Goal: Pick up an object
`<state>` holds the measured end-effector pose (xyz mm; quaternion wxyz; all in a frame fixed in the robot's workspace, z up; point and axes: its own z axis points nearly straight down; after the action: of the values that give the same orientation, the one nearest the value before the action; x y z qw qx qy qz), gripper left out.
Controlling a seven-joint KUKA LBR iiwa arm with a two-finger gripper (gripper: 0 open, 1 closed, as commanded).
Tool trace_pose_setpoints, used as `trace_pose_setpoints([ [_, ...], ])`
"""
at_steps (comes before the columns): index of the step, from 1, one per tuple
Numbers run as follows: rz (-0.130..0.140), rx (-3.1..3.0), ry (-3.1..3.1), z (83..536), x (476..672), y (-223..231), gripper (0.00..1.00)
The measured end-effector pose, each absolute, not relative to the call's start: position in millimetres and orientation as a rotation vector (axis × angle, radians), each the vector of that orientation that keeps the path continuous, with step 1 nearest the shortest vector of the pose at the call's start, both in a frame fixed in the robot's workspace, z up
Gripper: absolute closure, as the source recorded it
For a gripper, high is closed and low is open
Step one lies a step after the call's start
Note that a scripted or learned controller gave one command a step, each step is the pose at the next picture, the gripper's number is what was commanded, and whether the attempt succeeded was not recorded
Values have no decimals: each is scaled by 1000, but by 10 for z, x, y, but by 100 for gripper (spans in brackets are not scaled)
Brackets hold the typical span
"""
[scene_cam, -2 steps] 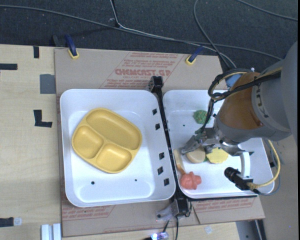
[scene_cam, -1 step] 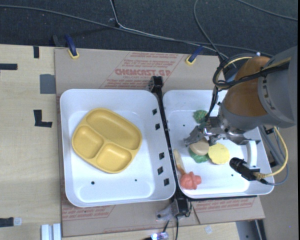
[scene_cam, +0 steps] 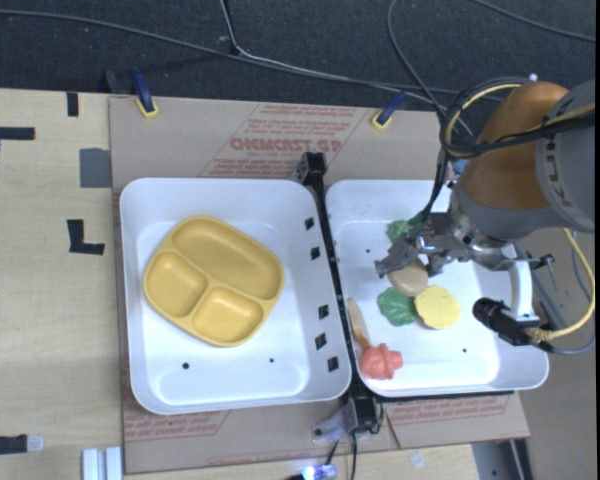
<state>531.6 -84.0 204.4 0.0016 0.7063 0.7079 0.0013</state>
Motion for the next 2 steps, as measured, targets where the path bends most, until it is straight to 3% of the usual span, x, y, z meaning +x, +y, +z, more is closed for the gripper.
trace_pose_setpoints([
  [1,3,2218,2221,2421,5325,-839,100],
  [2,1,2215,2229,2472,5532,-368,100],
])
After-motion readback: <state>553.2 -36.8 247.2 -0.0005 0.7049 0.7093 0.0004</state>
